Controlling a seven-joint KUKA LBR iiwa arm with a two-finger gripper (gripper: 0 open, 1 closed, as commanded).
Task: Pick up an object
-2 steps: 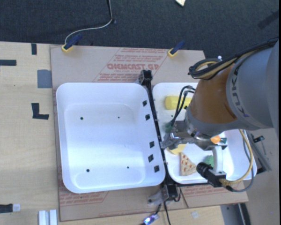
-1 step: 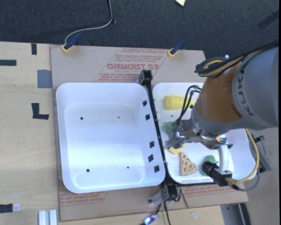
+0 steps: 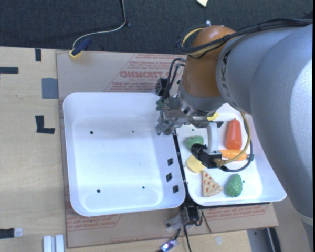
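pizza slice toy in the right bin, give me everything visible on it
The pizza slice is a small flat triangular toy, tan with red spots, plastic-looking. It lies flat on the floor of the right bin near the front, between a yellow piece and a green leafy toy, close to both; contact is unclear.

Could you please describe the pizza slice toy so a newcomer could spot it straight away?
Look in the right-hand white bin, along its near edge. The pizza slice lies beside a green lump; it alone is a tan triangle with red dots.
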